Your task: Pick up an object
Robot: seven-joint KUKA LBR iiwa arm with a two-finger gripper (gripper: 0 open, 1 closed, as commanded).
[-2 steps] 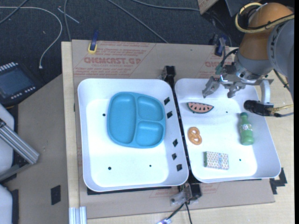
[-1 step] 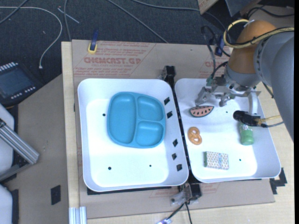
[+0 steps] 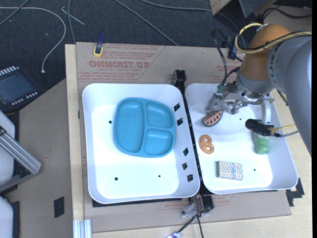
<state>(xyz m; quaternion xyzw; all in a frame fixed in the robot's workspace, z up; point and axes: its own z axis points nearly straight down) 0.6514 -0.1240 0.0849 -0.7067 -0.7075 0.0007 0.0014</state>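
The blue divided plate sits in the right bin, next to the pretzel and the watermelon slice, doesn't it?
Not quite. In the camera view the blue divided plate lies in the left bin. The pretzel and the watermelon slice are in the right bin.

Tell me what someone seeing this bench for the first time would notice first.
Likely the blue divided tray, lying alone in the left bin. Next, the grey arm with its orange band reaching in from the right, its pincer low over the right bin beside a watermelon slice. A pretzel, a green bottle and a patterned packet lie scattered there.
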